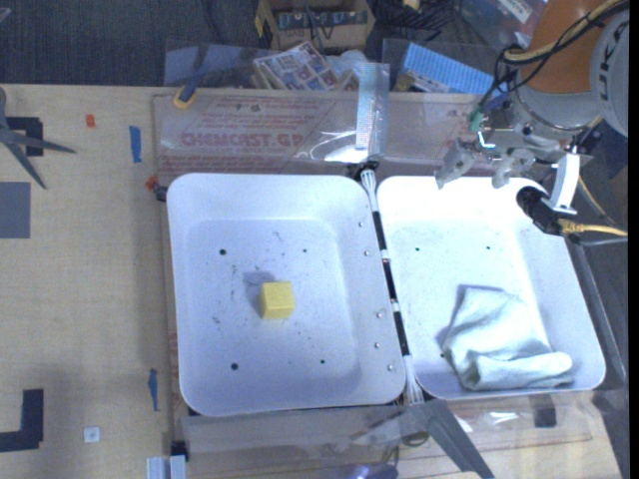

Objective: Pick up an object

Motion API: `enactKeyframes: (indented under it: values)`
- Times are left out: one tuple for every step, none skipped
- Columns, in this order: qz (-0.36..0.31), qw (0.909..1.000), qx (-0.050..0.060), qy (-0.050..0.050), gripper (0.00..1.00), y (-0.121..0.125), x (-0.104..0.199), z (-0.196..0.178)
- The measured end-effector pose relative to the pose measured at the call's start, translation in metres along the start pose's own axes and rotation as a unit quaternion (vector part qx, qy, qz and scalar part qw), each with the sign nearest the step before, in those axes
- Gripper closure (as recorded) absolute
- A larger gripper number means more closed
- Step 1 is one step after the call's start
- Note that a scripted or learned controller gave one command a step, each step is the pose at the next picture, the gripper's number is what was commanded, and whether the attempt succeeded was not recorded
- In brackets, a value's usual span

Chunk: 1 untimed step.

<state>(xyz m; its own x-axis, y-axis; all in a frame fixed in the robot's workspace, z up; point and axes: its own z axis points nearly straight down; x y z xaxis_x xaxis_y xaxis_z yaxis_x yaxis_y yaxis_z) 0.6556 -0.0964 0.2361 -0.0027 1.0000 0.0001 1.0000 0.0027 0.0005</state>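
The yellow block (278, 299) lies near the middle of the left bin (200, 208), flat on the floor of it, with a few dark specks and a faint grey smudge just beside it. Nothing touches it. The bin's floor carries some small dark holes around the block.

Across the seam where the two bins meet, the right bin (559, 267) holds a crumpled white cloth (499, 349), bunched up in the near corner, one rolled end lying toward the bin's near right edge. The cloth is well apart from the block, with the wall between the bins separating them.

My gripper (479, 168) hangs over the far edge of the right bin, near its far left corner, well apart from both the cloth and the block. I hold nothing. Whether my fingers are spread or closed I cannot tell from this angle; the metal parts blur together against the bright bin. My orange band (574, 13) shows above, with cables looping down past the wrist.

Behind the bins a clear plastic sheet (270, 133) with red lettering lies on the wooden bench (70, 267).
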Motion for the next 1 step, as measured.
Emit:
enactKeyframes:
  values:
    - [-0.013, 0.9999, 0.000, 0.000, 0.00, 0.0114, -0.0148, 0.0743]
